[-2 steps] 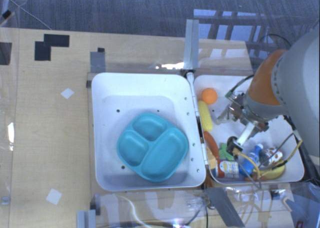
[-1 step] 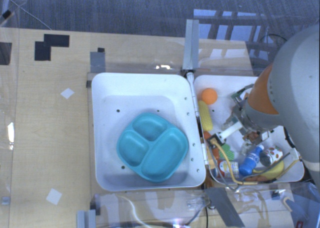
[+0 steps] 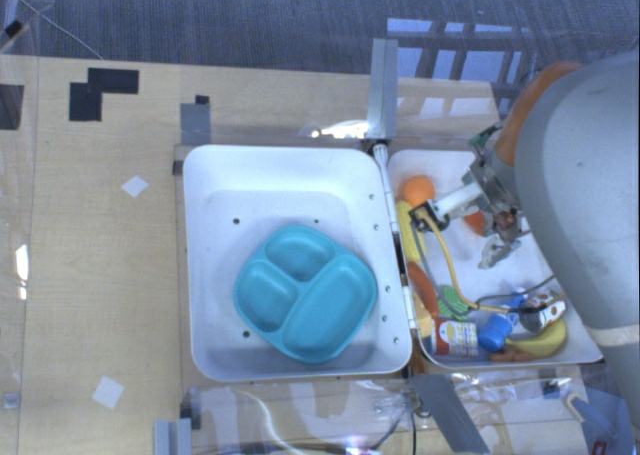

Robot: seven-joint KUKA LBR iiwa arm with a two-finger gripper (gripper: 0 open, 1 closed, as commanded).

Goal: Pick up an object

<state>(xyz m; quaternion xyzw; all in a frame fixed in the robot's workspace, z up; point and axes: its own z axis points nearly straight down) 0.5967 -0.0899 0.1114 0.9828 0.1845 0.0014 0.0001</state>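
Observation:
The right bin holds a jumble of small items. An orange ball lies at its far left corner, with a long yellow piece just below it. A reddish-orange carrot-like piece, a green item, a bottle with a blue cap and a yellow banana crowd the near end. My gripper hangs over the bin's middle, right of the orange ball and above a bare patch of floor. Nothing shows held in it. The grey arm hides the bin's right side.
The left bin holds a blue divided plate lying flat toward its near right. A thin yellow cable trails from the wrist down across the right bin. A metal post stands behind the wall between the bins.

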